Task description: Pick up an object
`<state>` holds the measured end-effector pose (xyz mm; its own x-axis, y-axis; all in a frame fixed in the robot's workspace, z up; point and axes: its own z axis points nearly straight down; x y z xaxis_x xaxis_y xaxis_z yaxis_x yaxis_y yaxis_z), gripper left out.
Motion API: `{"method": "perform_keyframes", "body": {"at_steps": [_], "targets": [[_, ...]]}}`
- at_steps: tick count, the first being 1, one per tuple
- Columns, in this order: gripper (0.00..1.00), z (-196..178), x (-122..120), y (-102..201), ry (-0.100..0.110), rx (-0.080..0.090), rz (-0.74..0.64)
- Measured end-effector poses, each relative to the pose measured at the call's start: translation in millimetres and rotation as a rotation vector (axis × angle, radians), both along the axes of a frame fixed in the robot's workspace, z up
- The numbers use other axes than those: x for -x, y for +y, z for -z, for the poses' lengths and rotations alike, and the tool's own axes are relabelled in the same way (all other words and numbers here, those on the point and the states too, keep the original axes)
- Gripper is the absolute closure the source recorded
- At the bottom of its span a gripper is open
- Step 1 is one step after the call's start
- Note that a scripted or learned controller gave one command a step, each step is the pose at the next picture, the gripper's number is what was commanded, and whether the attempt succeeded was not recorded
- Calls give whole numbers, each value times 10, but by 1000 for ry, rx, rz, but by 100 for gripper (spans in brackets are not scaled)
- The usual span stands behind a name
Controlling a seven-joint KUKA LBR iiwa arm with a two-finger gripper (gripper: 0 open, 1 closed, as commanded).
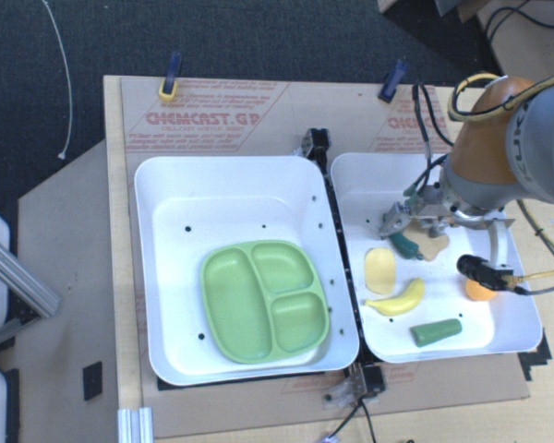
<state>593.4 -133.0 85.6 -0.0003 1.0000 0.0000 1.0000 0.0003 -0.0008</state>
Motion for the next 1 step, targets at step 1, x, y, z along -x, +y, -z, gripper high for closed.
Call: {"method": "perform_keyframes", "body": {"at_steps": [1], "targets": [[100,-135,-23,-7,-9,2,0]]}}
